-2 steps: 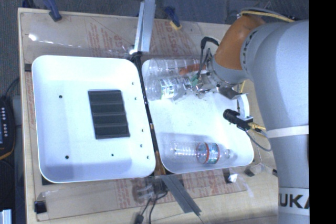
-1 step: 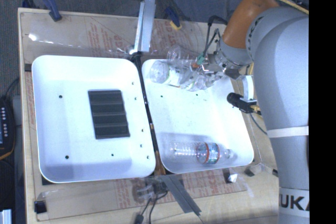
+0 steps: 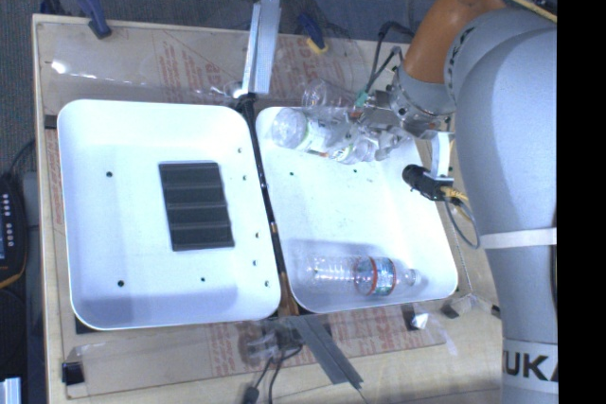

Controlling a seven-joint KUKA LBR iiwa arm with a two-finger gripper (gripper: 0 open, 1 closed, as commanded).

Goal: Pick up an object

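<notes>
On the counter, seen from above at a slant, two shallow white bins were set side by side. The left bin carried a dark ribbed rectangular block, laid flat near its middle with its long side running from the near edge toward the far edge. The right bin held clear plastic items. A clear plastic bottle with a coloured label band was laid on its side along the near wall, its cap end turned to the right. A cluster of crumpled clear plastic, glassy and hard to separate into single pieces, was heaped in the far part of that bin, against its far wall and spilling over the rim. The grey arm, with its orange band, was reached in from the right and bent down over the far right corner of the right bin. The gripper was seen at the right edge of the clear plastic heap, touching or just beside it. Whether it was apart, together or clamped on anything could not be told, since it was blurred into the glassy heap. Blue clamps were fixed at the far edge of the counter
</notes>
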